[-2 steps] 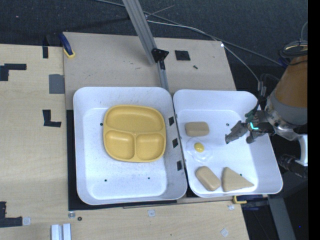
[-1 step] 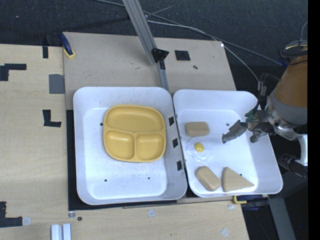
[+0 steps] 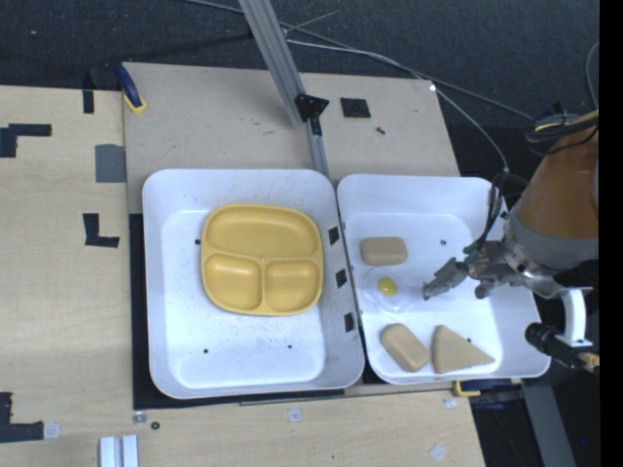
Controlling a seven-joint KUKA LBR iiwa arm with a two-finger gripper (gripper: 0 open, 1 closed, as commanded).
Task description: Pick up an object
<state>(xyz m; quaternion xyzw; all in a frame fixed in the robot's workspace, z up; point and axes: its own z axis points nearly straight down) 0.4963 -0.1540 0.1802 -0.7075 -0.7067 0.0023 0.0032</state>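
Note:
The right bin (image 3: 419, 191) holds a tan block (image 3: 383, 251), a small yellow ball (image 3: 387, 286), a tan oblong piece (image 3: 403, 346) and a tan wedge (image 3: 458, 350). My gripper (image 3: 459, 285) hangs over the middle right of this bin, reaching in from the right. It is open, with one finger (image 3: 440, 280) pointing left toward the ball and nothing between the fingers. The ball lies a short way left of that fingertip, and the wedge lies just below the gripper.
The left bin (image 3: 165, 261) carries a yellow divided plate (image 3: 261, 259). A grey metal bar (image 3: 282, 56) slants down from the top to the gap between the bins. The arm's orange band (image 3: 565, 193) stands over the right bin's right rim.

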